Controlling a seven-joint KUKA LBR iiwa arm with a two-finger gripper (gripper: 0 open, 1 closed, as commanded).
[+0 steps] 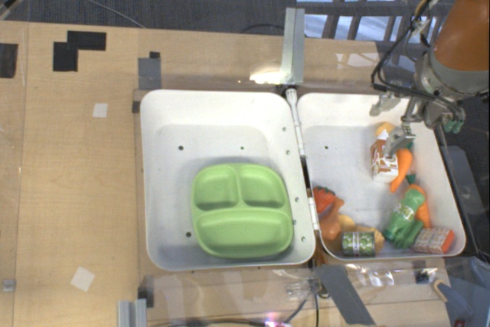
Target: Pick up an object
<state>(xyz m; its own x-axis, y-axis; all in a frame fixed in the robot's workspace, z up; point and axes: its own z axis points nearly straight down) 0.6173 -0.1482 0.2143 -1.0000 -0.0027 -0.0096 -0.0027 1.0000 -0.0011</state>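
A wooden bench (69,188) seen from above at a slant carries two shallow white bins side by side. The left bin (164,126) holds one thing, a green plate (242,210) with three sections, lying flat toward the bin's near edge. The right bin (337,126) holds a scatter of small toy groceries gathered along its right side and near edge. The grey robot arm (452,73), with its orange band (463,27) at the upper right and black cables looped beside it, reaches in over the far right part of this bin. Its gripper (401,135) points down just above a small white and orange carton (382,157), close to it or touching its top; whether the gripper is wide, narrow or clasping anything cannot be told from this angle. Just right of the carton lies an orange carrot (401,168), set at a slant. Below the carrot a green bottle (406,214) lies tilted, and beside its lower end, in the bin's near right corner, sits a small red box (433,240). Along the near edge there is a small green can (357,243) on its side, with a yellowish fruit (337,224) just beside it and a red piece of toy produce (326,201) next to the wall between the bins. The far left part of the right bin's floor is bare white.
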